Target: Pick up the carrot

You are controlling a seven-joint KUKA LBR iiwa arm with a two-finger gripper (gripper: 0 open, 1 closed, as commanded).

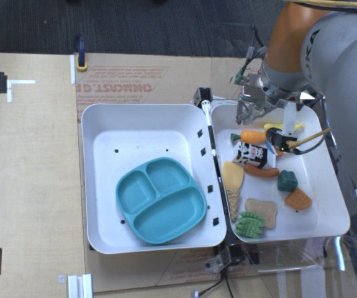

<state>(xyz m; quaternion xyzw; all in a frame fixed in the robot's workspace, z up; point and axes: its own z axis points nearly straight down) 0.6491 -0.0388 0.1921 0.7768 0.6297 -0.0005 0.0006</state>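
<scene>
Green ridged leafy toy [249,224] is noted at the near edge of the right-hand white bin [336,188], beside a tan bread slice [262,210]. Small orange carrot [253,136] is seen at the bin's far end, long axis running left-right, green tip leftward, touching a black-and-white carton [253,154]. Hand [248,112] is hung just beyond it; finger spread cannot be told. A short drop toward the viewer is judged necessary.

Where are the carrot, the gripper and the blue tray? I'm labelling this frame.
carrot [253,136], camera view, middle of its orange body.
gripper [248,112], camera view, between its fingertips.
blue tray [161,200], camera view, on the ridge between its compartments.
</scene>
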